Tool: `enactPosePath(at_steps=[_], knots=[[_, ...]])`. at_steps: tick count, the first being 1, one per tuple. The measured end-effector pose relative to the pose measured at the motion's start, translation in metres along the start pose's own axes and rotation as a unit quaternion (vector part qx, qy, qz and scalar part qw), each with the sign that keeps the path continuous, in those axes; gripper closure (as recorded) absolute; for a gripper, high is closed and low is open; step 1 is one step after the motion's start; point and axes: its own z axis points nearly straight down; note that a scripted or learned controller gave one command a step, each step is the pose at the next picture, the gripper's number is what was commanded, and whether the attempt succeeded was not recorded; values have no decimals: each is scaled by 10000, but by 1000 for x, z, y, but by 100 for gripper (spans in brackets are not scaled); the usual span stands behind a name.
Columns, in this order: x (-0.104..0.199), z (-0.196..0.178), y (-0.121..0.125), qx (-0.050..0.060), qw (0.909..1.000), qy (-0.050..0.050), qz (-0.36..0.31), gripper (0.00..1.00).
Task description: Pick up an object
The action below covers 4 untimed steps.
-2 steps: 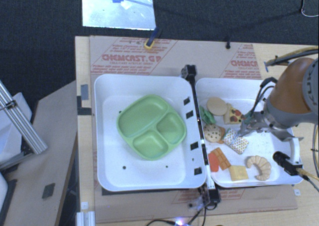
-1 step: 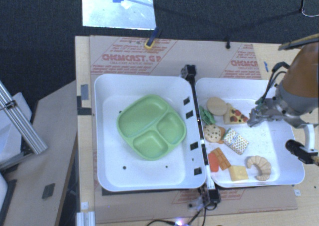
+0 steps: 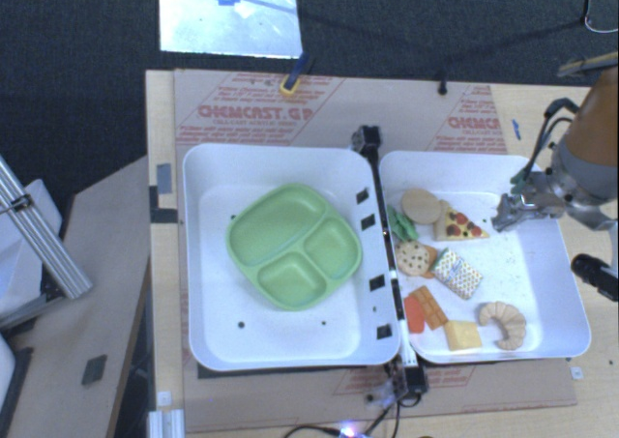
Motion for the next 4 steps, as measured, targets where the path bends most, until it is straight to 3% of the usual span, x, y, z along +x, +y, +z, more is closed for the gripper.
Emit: enactPosePath(at_steps=[1,2,4], knots=[[0,-19,1,4,10000,2,-2,100],[46,-9,24,3,10000,5,-16,100],[153,-29,74,4,10000,12,-12,100]])
